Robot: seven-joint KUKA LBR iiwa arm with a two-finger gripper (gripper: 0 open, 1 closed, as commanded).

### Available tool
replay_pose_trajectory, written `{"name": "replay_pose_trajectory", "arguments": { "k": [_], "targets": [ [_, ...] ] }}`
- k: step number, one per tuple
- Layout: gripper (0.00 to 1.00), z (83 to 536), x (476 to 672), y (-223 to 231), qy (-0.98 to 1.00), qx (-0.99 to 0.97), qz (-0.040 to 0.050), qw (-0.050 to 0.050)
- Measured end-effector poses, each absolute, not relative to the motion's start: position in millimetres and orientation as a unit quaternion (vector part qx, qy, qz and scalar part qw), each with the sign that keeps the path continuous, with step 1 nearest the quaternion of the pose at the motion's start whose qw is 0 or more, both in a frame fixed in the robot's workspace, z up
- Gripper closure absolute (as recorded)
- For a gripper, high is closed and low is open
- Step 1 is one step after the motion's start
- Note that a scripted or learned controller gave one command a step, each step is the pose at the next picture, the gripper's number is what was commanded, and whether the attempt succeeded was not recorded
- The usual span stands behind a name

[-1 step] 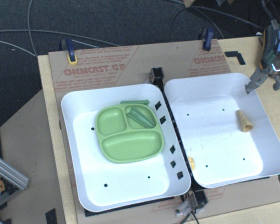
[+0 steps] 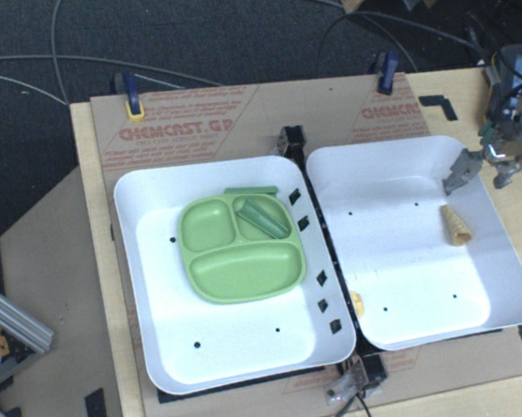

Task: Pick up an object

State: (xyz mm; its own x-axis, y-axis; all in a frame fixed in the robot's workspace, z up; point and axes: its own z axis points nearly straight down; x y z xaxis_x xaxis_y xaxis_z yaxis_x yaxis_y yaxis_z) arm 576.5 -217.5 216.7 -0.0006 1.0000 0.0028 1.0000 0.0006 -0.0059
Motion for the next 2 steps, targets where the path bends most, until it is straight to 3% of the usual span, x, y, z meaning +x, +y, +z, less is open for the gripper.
{"name": "replay_pose_trajectory", "arguments": {
  "k": [2],
  "targets": [
    [0.00, 110.0, 561.5, -220.4, -0.707, -0.707, 0.0012, 0.004]
  ]
}}
